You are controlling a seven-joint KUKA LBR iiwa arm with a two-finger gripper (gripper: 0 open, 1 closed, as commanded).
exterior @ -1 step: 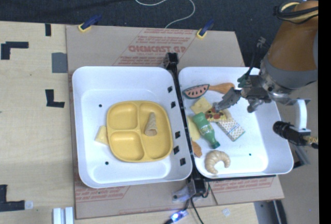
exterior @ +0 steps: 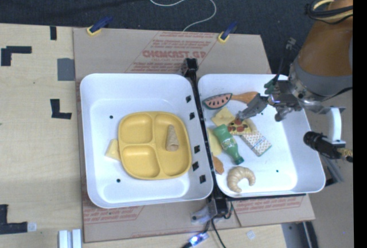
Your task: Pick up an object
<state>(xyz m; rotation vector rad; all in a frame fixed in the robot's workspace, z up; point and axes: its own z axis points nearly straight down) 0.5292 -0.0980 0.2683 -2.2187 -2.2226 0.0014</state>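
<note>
Camera view shows the gripper [exterior: 248,113] low over the right bin [exterior: 287,175], its 2 grey fingers [exterior: 252,106] slanting down-left; how far apart they stand cannot be told, and nothing is seen between them. The tips sit just above a small red-and-yellow item [exterior: 237,125] beside a patterned box [exterior: 256,142]. Near these lie a green bottle [exterior: 227,144], a watermelon slice [exterior: 218,100], an orange carrot-like piece [exterior: 246,96] and a croissant [exterior: 241,177]. The orange-banded arm [exterior: 325,55] reaches in from the right. In the left bin [exterior: 97,126] rests a yellow divided plate [exterior: 153,145] bearing a tan cone-shaped piece [exterior: 172,137].
</note>
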